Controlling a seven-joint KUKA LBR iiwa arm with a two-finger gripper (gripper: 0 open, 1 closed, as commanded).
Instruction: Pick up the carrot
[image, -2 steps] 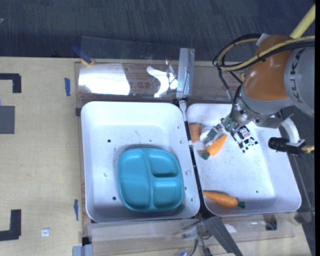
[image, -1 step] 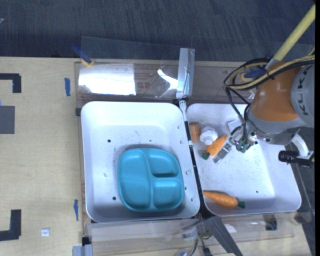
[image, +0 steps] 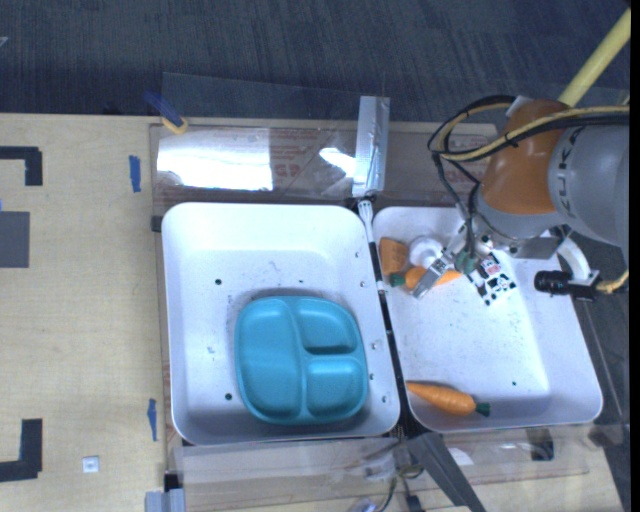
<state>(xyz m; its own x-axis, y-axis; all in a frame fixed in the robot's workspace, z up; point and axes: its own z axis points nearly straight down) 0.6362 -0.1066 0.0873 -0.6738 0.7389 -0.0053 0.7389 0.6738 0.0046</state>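
- You are working in the right bin (image: 560, 380), where the gripper (image: 437, 272) is sitting low at the far-left corner, right over an orange item (image: 397, 258) lying against the bin's left wall.
- You cannot tell how wide the claw is standing, nor whether anything is in its hold; metal and orange are overlapping there, so I am judging nothing as grasped.
- A clear carrot (image: 443, 398) with a green stem end is lying along the near edge of the same bin, well apart from the gripper.
- If you are going for the far-corner piece, I judge the bin wall to be crowding it, so you are needing to close across its narrow side and lift straight up.
- The near carrot is looking the easier target, lying free on open floor.
- The left bin (image: 200, 240) is holding a blue divided plate (image: 300, 358), well clear of your work.
- The yellow-and-black cables (image: 470, 130) are looping above the wrist, so you are keeping them from snagging.
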